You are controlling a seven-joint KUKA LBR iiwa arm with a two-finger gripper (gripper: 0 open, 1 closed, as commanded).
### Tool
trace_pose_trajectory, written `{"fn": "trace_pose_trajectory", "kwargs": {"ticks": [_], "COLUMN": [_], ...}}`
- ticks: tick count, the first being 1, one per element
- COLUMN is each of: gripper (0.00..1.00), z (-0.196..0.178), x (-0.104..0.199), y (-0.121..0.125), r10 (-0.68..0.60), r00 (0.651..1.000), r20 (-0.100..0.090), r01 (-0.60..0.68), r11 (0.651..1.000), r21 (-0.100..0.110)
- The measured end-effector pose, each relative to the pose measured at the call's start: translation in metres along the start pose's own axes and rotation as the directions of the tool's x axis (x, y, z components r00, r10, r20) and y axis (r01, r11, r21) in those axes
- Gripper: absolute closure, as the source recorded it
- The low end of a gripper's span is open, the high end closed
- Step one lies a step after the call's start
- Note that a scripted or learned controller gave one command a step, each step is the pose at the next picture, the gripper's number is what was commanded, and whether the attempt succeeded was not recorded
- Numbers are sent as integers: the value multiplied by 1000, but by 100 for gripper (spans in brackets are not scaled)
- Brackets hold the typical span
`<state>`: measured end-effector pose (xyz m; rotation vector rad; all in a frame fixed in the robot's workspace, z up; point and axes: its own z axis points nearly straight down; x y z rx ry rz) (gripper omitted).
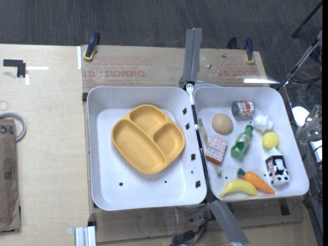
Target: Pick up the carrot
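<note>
The pick has not begun: the carrot (259,182) lies untouched on the floor of the bin (230,94) that holds the small groceries, close to that bin's edge nearest the camera and toward its outer corner, so the step in hand is, by my reading, the approach. The carrot lies flat, its green top toward the bin's middle and its tip toward the outer corner. Its top end touches or nearly touches a banana (238,188) lying along the same edge, and a small cow-patterned carton (277,169) stands just beside it toward the outer wall. A green bottle (242,141), a lemon (270,140), a red-and-white box (216,149), a brown egg-shaped thing (222,123) and a can (243,108) sit farther toward the far edge, apart from the carrot. The other bin (143,188) carries 1 yellow divided plate (148,138) at its middle. The next move likely calls for a descent over the carrot's thick middle, with the grip set across its width so that it clears both the banana and the carton; the bin wall close by leaves little room. The arm's pose cannot be told from this view, nor whether the gripper is released or clenched.
</note>
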<state>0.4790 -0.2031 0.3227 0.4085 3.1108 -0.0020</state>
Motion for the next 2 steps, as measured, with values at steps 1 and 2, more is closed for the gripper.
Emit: {"fn": "trace_pose_trajectory", "kwargs": {"ticks": [1, 2], "gripper": [100, 100], "z": [-9, -87], "x": [-2, -38], "y": [0, 14], "r10": [0, 19], "r00": [1000, 1000], "r20": [4, 0], "r01": [0, -19], "r11": [1000, 1000], "r21": [0, 0]}}
